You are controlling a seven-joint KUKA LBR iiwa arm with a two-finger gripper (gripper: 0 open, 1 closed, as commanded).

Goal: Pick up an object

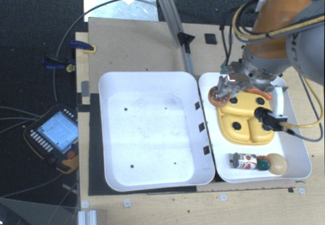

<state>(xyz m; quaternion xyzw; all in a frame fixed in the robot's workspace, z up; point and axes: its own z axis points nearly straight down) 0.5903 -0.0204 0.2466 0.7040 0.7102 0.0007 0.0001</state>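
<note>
A grey robot arm with an orange band is reaching in from the right, hanging its pincer (224,88) low over the far left corner of the right bin (304,160). I cannot tell whether the pincer is standing wide or narrow. Directly under its tip a small brown ring (219,99) is lying, touching it or very nearly so. With the pincer hovering right over it, the ring is probably the object being aimed at. Just beside the pincer, on its right and nearer the camera, one yellow moulded tray (244,120) is lying flat. Well nearer the camera than the pincer, three things are lying in a row by the bin's near wall: one red-and-white can (243,161), one green piece (262,164) and one pale ball (277,164). To the pincer's left, the second white bin (109,117) is sitting on the worktop (137,46). That is making two bins and five loose things.
</note>
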